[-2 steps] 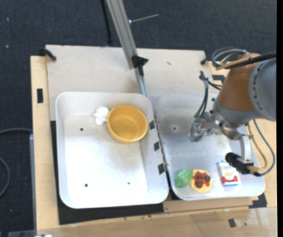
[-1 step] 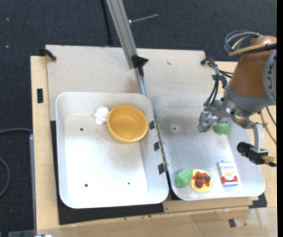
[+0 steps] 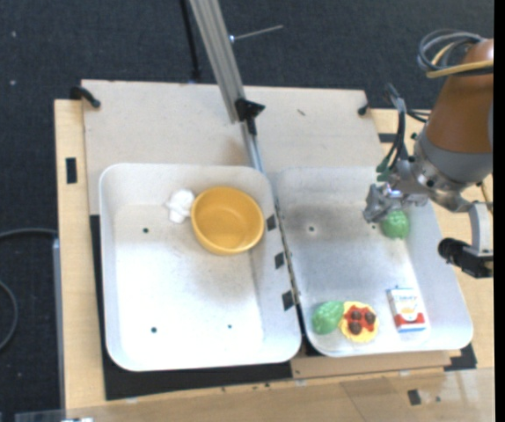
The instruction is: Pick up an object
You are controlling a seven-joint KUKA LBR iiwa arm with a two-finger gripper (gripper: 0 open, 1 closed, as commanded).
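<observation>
single overhead view of the table point(image 3: 147, 112) with two white bins. my end effector point(image 3: 383, 202) is over the upper right part of the right bin point(image 3: 340, 244), low and near the bin floor. a small green round object point(image 3: 396, 225) sits just below and beside it, touching or nearly touching the metal tip. whether that object is between my fingers i cannot tell; the tip is small and partly blocked by my own wrist, so the width of the end effector cannot be read either.

other candidates in the right bin lie along its near edge: a green lumpy item point(image 3: 327, 316), a yellow piece with red berries point(image 3: 360, 320) just beside it, and a small red and white carton point(image 3: 407, 309). the left bin point(image 3: 129, 288) carries a yellow bowl point(image 3: 227, 220) with a white crumpled object point(image 3: 180, 205) touching its rim.

progress, as a judgement: approach is done and a target appears chosen, the green round object. a confirmed grasp and a lift clear of the bin are not yet shown.
</observation>
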